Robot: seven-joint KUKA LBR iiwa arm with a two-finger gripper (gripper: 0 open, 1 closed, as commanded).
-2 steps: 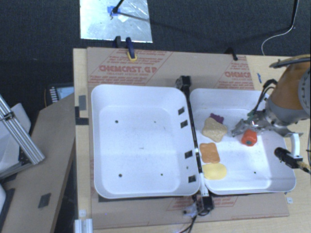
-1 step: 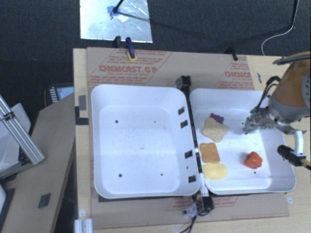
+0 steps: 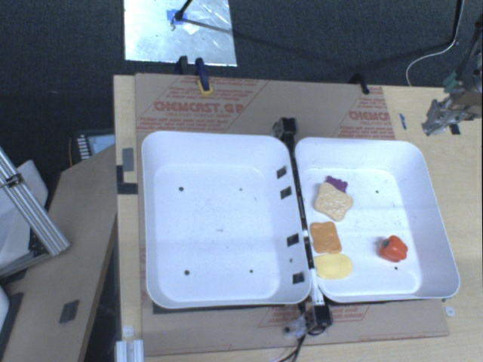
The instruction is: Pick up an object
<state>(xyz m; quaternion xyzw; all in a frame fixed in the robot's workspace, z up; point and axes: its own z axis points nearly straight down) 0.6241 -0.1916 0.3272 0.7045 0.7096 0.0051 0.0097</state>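
Two white bins: the left bin point(image 3: 215, 217) beside the right bin point(image 3: 423, 202), which contained a tan piece point(image 3: 333, 201), orange square point(image 3: 325, 237), yellow disc point(image 3: 333, 265), red pepper point(image 3: 392, 248) and purple bit point(image 3: 336, 182); gripper point(image 3: 444, 119) hung past the right bin's far corner, state indiscernible

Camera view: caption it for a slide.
Gripper off the right bin, which holds five toy food pieces; red pepper apart.

Two shallow white plastic bins point(image 3: 219, 292); the right holds a purple piece point(image 3: 336, 182), tan biscuit-shaped piece point(image 3: 333, 202), orange square point(image 3: 325, 237), yellow disc point(image 3: 333, 266), red pepper-like toy point(image 3: 392, 249).
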